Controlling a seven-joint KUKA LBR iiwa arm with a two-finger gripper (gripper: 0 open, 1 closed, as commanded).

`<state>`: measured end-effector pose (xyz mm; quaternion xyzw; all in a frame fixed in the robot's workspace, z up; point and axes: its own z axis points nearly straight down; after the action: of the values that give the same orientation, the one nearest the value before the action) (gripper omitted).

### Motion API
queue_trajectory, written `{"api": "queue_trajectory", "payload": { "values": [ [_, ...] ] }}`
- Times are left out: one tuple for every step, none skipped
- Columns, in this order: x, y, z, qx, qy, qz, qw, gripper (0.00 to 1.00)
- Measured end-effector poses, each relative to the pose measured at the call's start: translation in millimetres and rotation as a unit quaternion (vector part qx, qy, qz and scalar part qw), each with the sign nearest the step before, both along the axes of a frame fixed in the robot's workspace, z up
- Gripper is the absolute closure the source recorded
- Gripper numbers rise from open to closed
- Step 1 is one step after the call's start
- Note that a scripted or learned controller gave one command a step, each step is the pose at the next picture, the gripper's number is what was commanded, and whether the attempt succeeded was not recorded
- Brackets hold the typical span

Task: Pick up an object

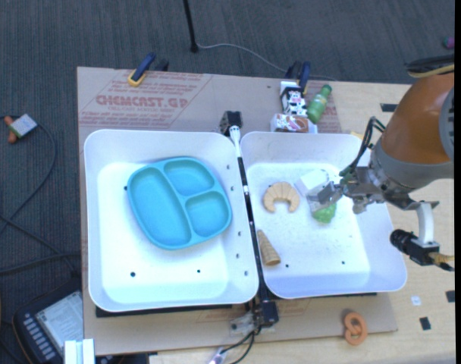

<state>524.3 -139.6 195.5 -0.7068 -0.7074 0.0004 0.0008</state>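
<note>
- Starting at the frame's left, the left bin holds a blue divided plate, lying flat and tilted a little, near the bin's middle. None of its three wells has anything in it that I can make out.
- Between the bins runs a black clamp bar, which seems to keep the two rims pressed together.
- In the right bin, a croissant lies left of centre, and a waffle cone rests at the lower left, just beside the bin's wall.
- Further right, a green object sits under a pale, whitish piece; they touch or overlap, and their shapes are too blurred to name.
- The gripper is low over this pair, reaching in from the right, so the green object looks to be the pick target. Whether the fingers are spread or closed, I cannot tell.
- The arm leans in over the bin's right rim, its orange band above the wrist.
- At upper centre, outside the bins, a small green bottle lies on the board.
</note>
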Motion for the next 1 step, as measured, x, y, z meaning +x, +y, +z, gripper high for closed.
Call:
{"api": "queue_trajectory", "payload": {
  "values": [
    [0.5,13.8,-108.1,-0.0007,-0.004,0.000,1.0000,0.00]
  ]
}}
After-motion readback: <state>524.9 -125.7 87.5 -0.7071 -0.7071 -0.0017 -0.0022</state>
